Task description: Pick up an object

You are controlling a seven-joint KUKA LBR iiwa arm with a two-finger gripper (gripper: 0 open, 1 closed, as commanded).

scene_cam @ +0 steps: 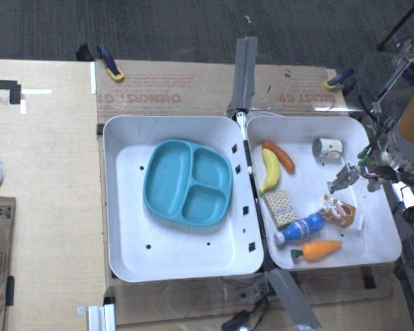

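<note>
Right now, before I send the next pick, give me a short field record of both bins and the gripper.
left bin: blue divided plate
right bin: banana, chili pepper, can, cracker box, water bottle, carrot, snack packet
gripper: above right bin, between can and snack packet, holding nothing

This was a robotics lab or test cell. A pale wood tabletop (pixel 41 150) carried two white bins (pixel 114 185) fixed side by side over taped-down cardboard (pixel 165 92), held by blue-and-yellow clamps (pixel 110 64), with dark carpet (pixel 159 12) behind and toy food (pixel 269 171) as test pieces.
</note>
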